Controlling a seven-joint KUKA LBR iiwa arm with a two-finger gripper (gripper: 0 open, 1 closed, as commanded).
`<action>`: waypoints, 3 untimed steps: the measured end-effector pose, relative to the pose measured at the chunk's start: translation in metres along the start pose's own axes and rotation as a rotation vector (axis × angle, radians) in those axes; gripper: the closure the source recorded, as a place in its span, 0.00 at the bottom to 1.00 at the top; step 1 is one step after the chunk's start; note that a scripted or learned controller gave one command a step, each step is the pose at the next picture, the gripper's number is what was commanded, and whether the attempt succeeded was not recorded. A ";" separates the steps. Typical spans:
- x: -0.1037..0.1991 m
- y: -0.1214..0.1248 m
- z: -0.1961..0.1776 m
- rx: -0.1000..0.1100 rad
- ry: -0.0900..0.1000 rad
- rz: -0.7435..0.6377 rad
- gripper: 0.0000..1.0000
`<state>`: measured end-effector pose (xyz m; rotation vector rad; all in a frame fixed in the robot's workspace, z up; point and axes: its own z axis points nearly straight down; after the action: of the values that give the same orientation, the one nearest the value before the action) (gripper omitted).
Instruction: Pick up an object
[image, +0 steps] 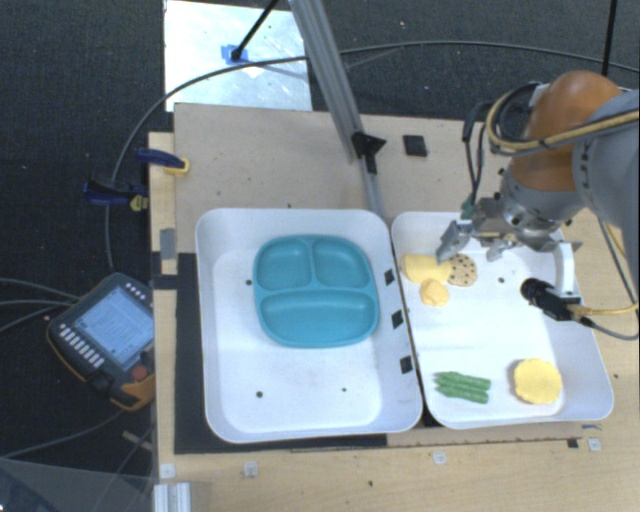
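Observation:
My gripper hovers over the far left part of the right bin, its fingers open with nothing between them. Just below its tips lies a round speckled cookie. Left of the cookie rests a yellow food piece, and a smaller yellow lump sits in front of it. Near the bin's front edge lie a bunch of green beans and a yellow round disc.
The left bin holds a blue divided plate. A black cylinder on the arm's wrist hangs over the right bin's middle. A grey pole slants in from the top. Cables and a teach pendant lie left of the bench.

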<state>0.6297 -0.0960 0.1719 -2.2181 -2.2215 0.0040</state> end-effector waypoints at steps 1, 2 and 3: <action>0.001 0.005 0.043 -0.001 0.000 0.000 0.00; 0.000 0.010 0.082 -0.016 -0.002 0.000 0.00; -0.002 0.013 0.066 -0.027 -0.007 0.001 1.00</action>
<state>0.6425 -0.0980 0.1063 -2.2355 -2.2376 -0.0188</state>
